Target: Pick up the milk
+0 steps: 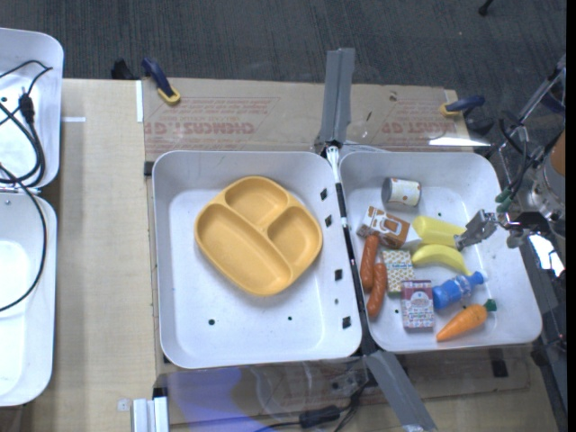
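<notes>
Right bin (517,327) holds milk (418,306), bananas (438,243), carrot (464,321); left bin (180,331) holds yellow plate (258,234). Gripper (474,230) over bananas, fingers open, gripping nothing.

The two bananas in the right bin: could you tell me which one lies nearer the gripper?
The upper banana, beside the gripper; the lower banana lies further down the view.

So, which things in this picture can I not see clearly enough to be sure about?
- Cartons' print: too small in the camera view to read which is the milk.
- Arm: cut off by the right edge.
- Sausage: its upper end lies against the orange carton, perhaps partly hidden.
</notes>
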`<state>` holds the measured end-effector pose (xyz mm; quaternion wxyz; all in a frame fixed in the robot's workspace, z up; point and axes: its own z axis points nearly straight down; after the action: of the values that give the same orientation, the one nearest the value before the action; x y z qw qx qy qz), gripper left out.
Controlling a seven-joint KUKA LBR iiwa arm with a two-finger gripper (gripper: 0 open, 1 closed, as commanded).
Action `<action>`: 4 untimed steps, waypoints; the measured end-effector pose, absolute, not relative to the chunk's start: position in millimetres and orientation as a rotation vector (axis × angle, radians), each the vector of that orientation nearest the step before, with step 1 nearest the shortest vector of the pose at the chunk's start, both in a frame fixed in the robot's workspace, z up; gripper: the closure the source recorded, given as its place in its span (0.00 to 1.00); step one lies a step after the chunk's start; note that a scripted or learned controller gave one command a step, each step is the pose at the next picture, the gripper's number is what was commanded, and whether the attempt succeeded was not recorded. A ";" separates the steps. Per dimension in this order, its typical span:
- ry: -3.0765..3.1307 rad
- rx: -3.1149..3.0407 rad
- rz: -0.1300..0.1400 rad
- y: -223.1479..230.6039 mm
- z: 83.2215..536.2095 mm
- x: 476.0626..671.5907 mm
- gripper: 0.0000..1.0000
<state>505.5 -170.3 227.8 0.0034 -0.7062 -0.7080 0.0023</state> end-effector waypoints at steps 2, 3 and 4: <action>-1.752 -2.601 -0.006 -197.1 92.6 545.4 0.00; -1.572 -2.717 0.010 -134.9 87.9 628.2 0.00; -1.576 -2.712 0.020 -134.9 93.6 627.8 1.00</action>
<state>627.8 -134.9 93.6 0.0024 -0.8645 -0.5025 0.0065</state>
